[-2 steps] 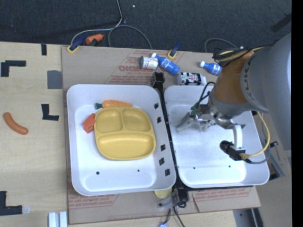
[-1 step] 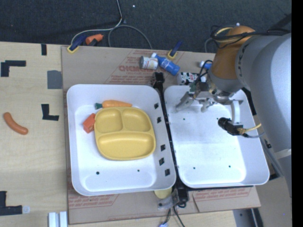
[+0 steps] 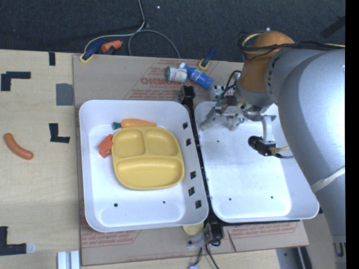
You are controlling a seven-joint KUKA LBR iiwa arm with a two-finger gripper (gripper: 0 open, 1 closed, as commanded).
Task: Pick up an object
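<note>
Camera view is showing the gripper (image 3: 224, 116) hanging over the far left corner of the right bin (image 3: 252, 200), and whether it is apart or together cannot be told. Every likely object is lying to its left, across the divider, in the left bin (image 3: 95, 206): a yellow plate (image 3: 148, 157), with a carrot (image 3: 137, 123) at its far edge, long axis running left to right. A red piece (image 3: 105, 145) is sitting by the plate's left side. Nothing is showing in the grip.
</note>
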